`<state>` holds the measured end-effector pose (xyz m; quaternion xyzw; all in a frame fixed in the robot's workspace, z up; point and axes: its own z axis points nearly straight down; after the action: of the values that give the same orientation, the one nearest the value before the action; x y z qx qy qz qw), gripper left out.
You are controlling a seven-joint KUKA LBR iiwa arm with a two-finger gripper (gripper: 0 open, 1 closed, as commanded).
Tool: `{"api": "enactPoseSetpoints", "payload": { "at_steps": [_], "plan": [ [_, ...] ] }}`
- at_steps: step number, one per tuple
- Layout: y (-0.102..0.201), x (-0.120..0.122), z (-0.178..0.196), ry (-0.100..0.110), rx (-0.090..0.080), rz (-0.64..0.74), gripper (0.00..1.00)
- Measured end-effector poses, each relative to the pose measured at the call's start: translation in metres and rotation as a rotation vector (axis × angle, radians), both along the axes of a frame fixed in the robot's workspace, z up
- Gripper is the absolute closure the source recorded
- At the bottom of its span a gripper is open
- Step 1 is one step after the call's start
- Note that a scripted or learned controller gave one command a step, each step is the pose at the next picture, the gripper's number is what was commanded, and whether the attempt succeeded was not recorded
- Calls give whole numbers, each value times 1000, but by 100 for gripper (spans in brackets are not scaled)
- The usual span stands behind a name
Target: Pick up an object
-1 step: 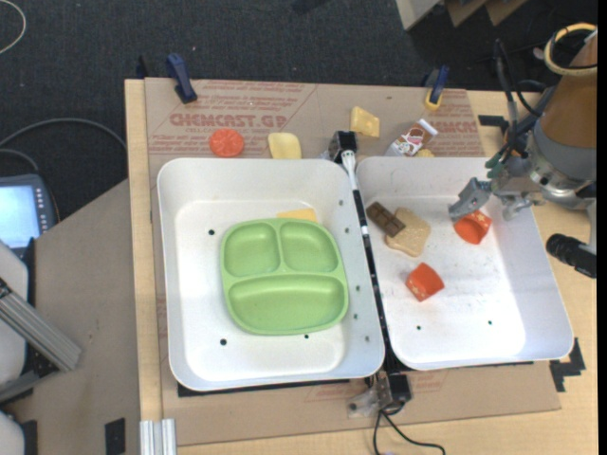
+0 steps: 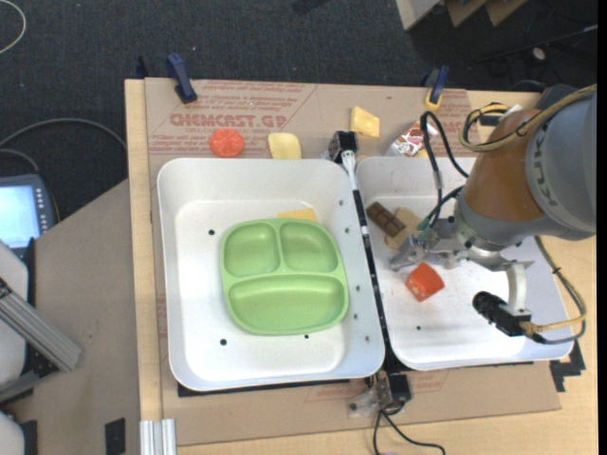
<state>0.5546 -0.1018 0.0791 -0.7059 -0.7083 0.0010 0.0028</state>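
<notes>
In the right bin a red-orange block lies near the middle. A brown bar and a tan piece lie toward the bin's far left corner. My gripper hangs low over this bin, just above and left of the red-orange block and right below the tan piece. The grey and orange wrist behind it covers the bin's right half. Nothing shows plainly between the gripper and the bin floor.
The left bin holds a green divided plate with a yellow piece at its far edge. Behind the bins on the cardboard lie an orange round thing, two yellow pieces and a red-white packet.
</notes>
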Motion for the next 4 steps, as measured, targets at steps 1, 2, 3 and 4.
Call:
{"api": "enactPoseSetpoints", "payload": {
  "at_steps": [1, 2, 3, 4],
  "plan": [
    [-3, -51, 6, 0, -1, -6, 0],
    [-3, -48, 16, -8, -2, -4, 100],
    [-3, -48, 16, -7, -2, -4, 0],
    [-9, -77, 5, 1, -1, -5, 0]
  ]
}}
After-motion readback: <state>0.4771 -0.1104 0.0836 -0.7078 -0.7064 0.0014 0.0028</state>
